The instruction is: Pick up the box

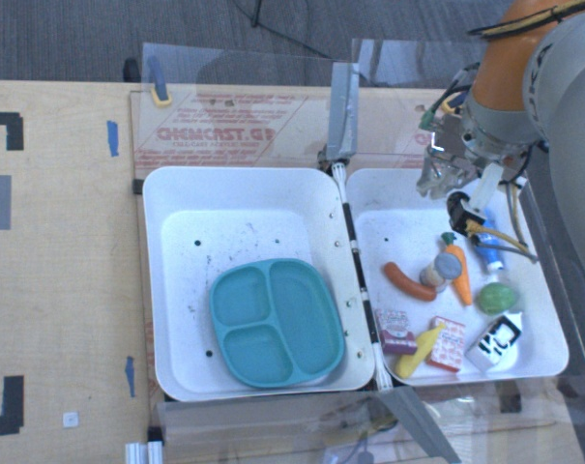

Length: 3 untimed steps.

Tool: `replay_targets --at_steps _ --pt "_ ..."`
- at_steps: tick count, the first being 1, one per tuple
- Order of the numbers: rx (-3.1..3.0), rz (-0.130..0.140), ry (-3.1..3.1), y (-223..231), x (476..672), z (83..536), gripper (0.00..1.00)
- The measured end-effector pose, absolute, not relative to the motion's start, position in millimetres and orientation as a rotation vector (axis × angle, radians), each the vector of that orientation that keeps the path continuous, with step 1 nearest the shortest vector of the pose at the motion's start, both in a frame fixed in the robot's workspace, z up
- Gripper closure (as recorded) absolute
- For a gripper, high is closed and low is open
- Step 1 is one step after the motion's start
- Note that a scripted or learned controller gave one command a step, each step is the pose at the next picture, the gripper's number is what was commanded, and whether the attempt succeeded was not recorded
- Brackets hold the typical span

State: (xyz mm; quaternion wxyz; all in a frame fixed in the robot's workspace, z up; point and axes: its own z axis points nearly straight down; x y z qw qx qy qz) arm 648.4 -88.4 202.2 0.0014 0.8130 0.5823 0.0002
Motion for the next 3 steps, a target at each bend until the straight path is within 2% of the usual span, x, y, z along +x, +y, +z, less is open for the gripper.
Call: replay_targets --at_steps 1,2,3 --pt "2.687 0.0 1.624 -96 632.7 259 1.0" --pt "2.712 -0.004 1.59 -189 629.3 217 1.0" --pt "2.706 -0.003 1.594 -187 630.8 228 1.0"
